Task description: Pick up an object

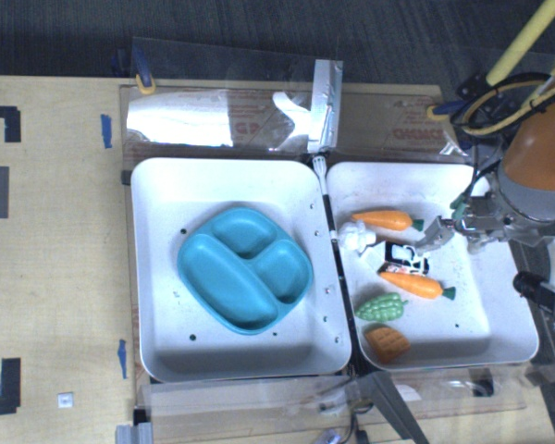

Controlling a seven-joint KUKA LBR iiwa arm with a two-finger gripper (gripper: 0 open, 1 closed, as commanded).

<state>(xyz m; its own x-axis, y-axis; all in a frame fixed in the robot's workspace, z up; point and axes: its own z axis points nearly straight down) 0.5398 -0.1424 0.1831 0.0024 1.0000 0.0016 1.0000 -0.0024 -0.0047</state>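
The jaws (441, 230) are hanging low in the right bin (513, 336), and whether they are spread or pressed together I cannot tell. Nothing is showing between them, so by my judgement the pick is not yet done and the grasp and lift are all left. Just beside them are lying two carrots, the upper carrot (384, 220) and the lower carrot (413, 285), with one black-and-white item (405, 258) between, one small white piece (355, 240), one green vegetable (381, 308) and one brown piece (387, 342). One blue divided plate (244, 268) is sitting in the left bin (157, 202) on the desk (51, 248).
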